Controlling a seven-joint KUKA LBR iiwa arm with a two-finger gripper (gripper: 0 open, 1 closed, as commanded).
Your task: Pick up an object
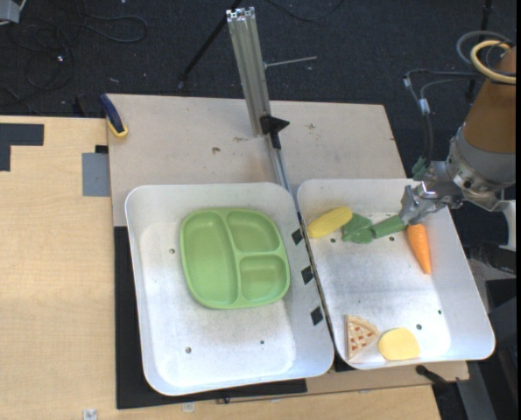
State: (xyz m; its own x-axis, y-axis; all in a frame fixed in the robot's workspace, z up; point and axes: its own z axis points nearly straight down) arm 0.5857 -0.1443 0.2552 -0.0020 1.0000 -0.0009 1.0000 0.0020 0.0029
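Though poised at the right bin's (470, 322) far right corner:
Gripper (415, 206): finger state impossible to tell.
Carrot (419, 248): just below the gripper, along the right edge.
Handling: likely light, stiff, smooth plastic; apt to roll.
Hold: across the thick upper end.
Corn (329, 221): far left corner, beside a green piece (371, 229).

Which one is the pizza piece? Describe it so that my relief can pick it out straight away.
Look in the right bin, at its near edge. The pizza slice lies there, a small tan triangle with red spots, just left of a round yellow piece. Nothing else in that bin is triangular or spotted.
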